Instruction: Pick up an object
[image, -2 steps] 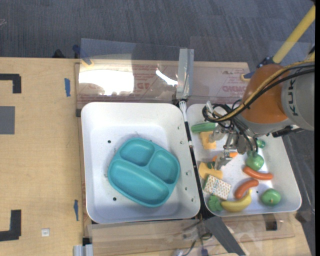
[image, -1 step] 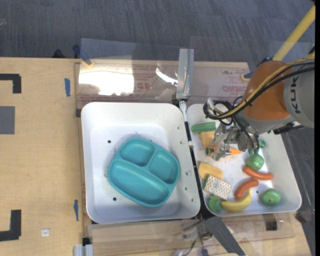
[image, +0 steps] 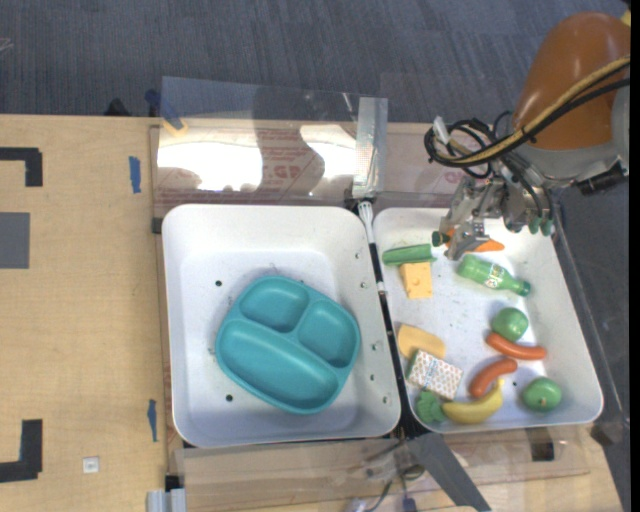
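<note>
My gripper (image: 466, 234) hangs low over the far end of the right bin (image: 570, 330), reaching in from the upper right. A small orange carrot-like piece (image: 488, 244) lies right beside its tip, and I cannot tell whether they touch. A green cucumber (image: 405, 254) lies just left of it, and a green bottle (image: 492, 276) just in front. A yellow cheese wedge (image: 419, 281) sits below the cucumber.
Nearer in the right bin lie a green lime (image: 511, 322), two sausages (image: 516, 347) (image: 490, 375), a green apple (image: 542, 394), a banana (image: 475, 407), a speckled cracker (image: 435, 374) and a yellow slice (image: 420, 340). The left bin (image: 190, 250) holds a teal divided plate (image: 290, 342).
</note>
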